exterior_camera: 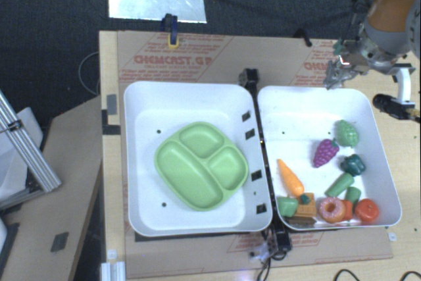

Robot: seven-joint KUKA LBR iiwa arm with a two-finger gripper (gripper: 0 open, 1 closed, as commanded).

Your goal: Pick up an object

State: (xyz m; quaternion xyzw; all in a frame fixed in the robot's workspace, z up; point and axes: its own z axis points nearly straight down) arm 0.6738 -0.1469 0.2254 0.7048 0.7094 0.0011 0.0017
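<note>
My gripper (338, 74) hangs at the far rim of the right bin (296, 114), above the bench and apart from every toy. Toy foods lie in that bin's near and right part: purple grapes (325, 152), a pale green leafy vegetable (346, 133), a dark teal piece (353, 164), a green cucumber (339, 184), an orange carrot (290, 178), a pink donut (329, 209) and a red tomato (366, 209). Nothing shows in the gripper.
The left bin (148, 108) holds a green divided plate (200, 166). A green pepper (287, 206) and an orange-brown block (306, 208) sit in the right bin's near left corner. The far left floor of the right bin is bare.
</note>
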